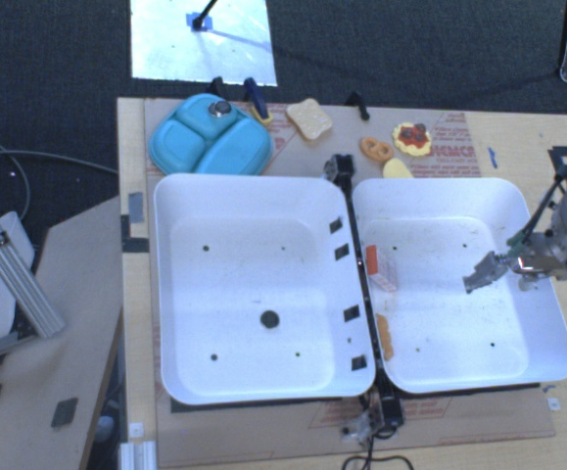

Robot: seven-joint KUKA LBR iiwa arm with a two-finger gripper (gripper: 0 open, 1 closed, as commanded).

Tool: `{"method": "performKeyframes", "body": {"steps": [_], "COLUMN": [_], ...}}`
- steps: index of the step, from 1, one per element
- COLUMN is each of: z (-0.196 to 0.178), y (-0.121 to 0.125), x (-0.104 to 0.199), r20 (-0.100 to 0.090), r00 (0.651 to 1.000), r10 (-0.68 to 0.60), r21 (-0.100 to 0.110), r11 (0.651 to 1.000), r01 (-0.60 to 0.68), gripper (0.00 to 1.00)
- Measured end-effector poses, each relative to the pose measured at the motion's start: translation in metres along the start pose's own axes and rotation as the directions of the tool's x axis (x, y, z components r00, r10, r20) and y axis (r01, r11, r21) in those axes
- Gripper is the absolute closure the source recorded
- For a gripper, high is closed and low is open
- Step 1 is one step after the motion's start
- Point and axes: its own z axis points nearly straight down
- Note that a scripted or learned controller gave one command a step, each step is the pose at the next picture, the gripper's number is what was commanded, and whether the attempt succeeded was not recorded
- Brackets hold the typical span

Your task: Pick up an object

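Note:
The right bin (547, 292) holds a small red and white packet (380, 268) near its left wall. An orange stick-shaped piece (385, 337) lies below the packet. A small dark round object (269, 318) rests on the floor of the left bin (180, 262). My gripper (481, 276) hangs over the right half of the right bin, reaching in from the right edge. It is well to the right of the packet and apart from every object. I see nothing held in it.
Behind the bins on the bench lie a blue divided plate (210, 137), a toast slice (309, 118), a pretzel (375, 149), a small pizza-like toy (412, 138) and a yellow piece (397, 169). A black divider (354, 262) runs between the bins.

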Motion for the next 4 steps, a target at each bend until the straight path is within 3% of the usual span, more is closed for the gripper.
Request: {"method": "performKeyframes", "body": {"steps": [1, 2, 3, 4], "z": [0.16, 0.151, 0.152, 0.153], "y": [0.057, 0.091, 0.147, 0.181], "x": [0.066, -0.002, -0.044, -0.056], "r20": [0.002, 0.002, 0.004, -0.001], "r00": [1.0, 1.0, 1.0, 1.0], "r10": [-0.008, 0.003, -0.001, -0.002], "r21": [-0.009, -0.009, -0.009, -0.002], "r11": [1.0, 1.0, 1.0, 1.0], "r01": [0.008, -0.003, 0.001, 0.002], "gripper": [0.0, 0.0, 0.0, 0.0]}}
